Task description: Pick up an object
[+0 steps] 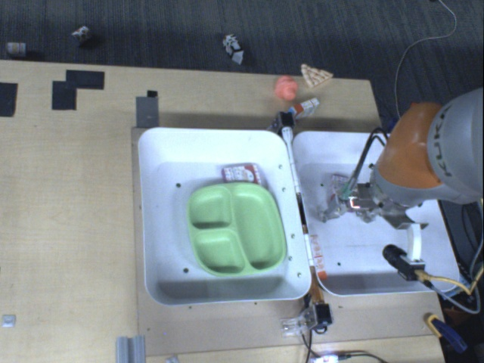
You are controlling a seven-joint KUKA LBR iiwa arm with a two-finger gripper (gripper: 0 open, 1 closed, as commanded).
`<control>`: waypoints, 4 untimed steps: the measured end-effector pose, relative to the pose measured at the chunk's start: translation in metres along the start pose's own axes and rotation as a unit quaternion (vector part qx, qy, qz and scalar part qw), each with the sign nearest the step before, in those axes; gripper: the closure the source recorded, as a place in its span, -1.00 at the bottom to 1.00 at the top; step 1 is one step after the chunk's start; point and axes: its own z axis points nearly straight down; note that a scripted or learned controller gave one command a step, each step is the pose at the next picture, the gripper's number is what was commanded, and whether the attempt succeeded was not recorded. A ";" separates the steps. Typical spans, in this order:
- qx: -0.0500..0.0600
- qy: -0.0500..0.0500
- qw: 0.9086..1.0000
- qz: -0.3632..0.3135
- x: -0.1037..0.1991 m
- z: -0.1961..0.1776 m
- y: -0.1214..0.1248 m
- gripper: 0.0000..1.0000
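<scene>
Two white bins sit side by side on the bench. The left bin (162, 203) holds two things. One is a green tray (236, 227) with three compartments, lying flat in the middle. The other is a small red-and-white packet (242, 173) at the tray's far edge, touching it or nearly so. The gripper (335, 201) is low over the far-left part of the right bin (355, 255), at the end of the arm (423, 157) that reaches in from the right. Its tip blurs into a grey smear against the white floor, so I cannot tell how far open it is or whether it has hold of anything. There may be something pale or clear at the tip, but the view is too poor to be sure. On the bench beyond the bins lie three small things: one pink ball (286, 88), one tan wedge (316, 75) just right of it, and one small tube (304, 109) near the bins' shared far corner.
</scene>
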 end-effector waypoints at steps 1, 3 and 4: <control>-0.003 0.000 1.000 0.000 0.000 -0.012 0.002 1.00; 0.003 0.000 1.000 -0.001 -0.108 -0.090 0.122 1.00; 0.003 0.000 1.000 -0.001 -0.107 -0.089 0.122 -1.00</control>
